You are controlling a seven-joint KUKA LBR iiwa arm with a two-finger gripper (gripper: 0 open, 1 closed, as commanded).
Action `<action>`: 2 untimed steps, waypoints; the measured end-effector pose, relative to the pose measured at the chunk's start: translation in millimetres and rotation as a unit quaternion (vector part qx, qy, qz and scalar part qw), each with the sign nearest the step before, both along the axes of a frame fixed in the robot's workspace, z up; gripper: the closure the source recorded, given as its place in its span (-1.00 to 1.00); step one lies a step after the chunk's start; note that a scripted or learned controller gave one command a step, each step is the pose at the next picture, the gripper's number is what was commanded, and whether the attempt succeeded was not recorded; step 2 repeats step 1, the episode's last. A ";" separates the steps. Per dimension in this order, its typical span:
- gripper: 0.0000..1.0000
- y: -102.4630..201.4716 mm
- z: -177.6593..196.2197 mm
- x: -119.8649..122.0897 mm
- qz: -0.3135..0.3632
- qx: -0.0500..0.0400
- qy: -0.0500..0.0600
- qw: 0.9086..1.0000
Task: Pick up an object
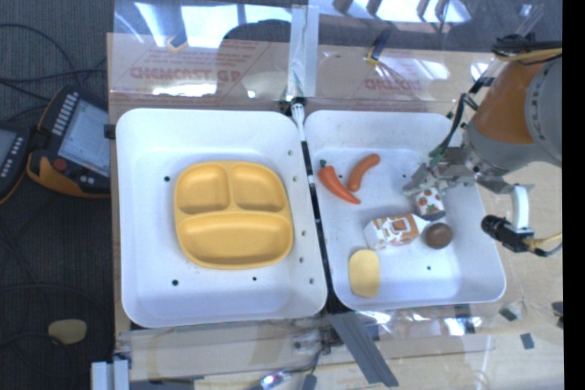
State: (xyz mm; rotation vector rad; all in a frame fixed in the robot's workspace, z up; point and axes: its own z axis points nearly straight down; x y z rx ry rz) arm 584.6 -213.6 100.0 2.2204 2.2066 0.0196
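Gripper [430, 196] down over small patterned packet [430, 203] near right bin [475, 288]'s right edge; jaw state: cannot tell; packet probably light, crinkly, slippery; best pinched across its narrow sides.

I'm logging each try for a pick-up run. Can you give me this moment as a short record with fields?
left bin: holds a yellow divided plate
right bin: carrot, sausage, patterned carton, brown ball, yellow block
arm: reaches in from the right
gripper: low over the right bin, just above the brown ball and the carton
grasp: cannot tell
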 end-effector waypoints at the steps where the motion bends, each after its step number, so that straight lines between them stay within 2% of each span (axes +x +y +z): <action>1: 1.00 36.8 106.7 30.0 -0.132 -0.001 0.010 0.991; 2: 1.00 36.8 106.7 30.0 -0.132 -0.001 0.010 0.991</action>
